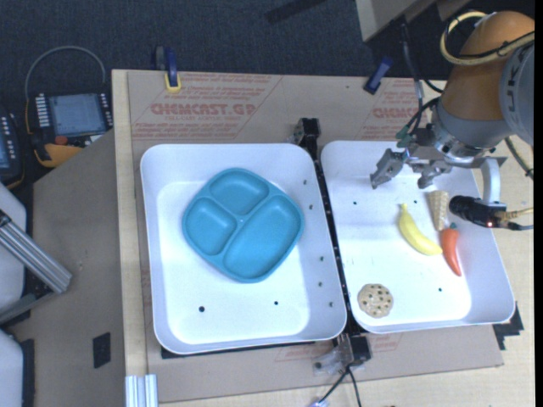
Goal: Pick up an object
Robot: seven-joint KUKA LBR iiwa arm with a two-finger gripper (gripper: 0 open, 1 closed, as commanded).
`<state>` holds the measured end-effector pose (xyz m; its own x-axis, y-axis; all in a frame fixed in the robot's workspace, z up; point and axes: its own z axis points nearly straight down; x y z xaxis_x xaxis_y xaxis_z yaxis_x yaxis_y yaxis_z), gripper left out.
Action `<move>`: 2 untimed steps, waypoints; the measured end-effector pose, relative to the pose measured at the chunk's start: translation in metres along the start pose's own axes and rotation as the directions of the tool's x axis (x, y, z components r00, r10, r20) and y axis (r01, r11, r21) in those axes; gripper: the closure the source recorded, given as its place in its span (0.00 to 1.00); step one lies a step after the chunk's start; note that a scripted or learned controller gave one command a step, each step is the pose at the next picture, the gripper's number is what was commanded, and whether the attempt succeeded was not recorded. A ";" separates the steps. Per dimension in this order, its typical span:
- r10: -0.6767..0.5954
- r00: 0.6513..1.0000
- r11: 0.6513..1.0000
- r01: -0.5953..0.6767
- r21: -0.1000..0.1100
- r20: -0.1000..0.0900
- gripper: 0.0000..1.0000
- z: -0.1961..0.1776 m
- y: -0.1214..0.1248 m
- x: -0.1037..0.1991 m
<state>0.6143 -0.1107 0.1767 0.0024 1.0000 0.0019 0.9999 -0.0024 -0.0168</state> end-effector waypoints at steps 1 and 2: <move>-0.003 1.000 1.000 0.003 -0.015 0.002 0.00 -0.009 0.003 0.000; -0.002 1.000 1.000 0.002 -0.009 0.000 0.00 0.055 0.001 -0.001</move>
<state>0.6140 -0.1111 0.1215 0.0002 1.0000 0.0015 1.0000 -0.0002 -0.0082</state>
